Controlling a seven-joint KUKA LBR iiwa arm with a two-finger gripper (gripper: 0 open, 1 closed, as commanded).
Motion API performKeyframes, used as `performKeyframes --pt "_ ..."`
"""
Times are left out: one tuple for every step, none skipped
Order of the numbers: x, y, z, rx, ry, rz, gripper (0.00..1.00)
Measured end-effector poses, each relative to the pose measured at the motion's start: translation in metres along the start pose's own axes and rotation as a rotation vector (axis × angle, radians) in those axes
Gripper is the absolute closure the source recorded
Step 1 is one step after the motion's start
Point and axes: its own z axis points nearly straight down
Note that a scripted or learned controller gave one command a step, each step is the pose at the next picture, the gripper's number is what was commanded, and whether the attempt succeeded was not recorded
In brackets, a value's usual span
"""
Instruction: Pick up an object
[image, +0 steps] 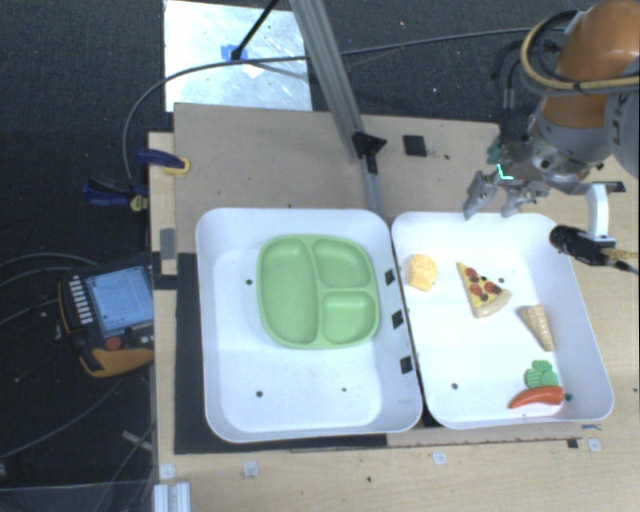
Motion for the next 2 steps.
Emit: performKeyframes --pt "0.0 0.001 -0.002 -0.005 -0.001 -0.001 0.0" --pt "0.009 0.0 0.053 -0.001 -0.001 -0.003 0.0"
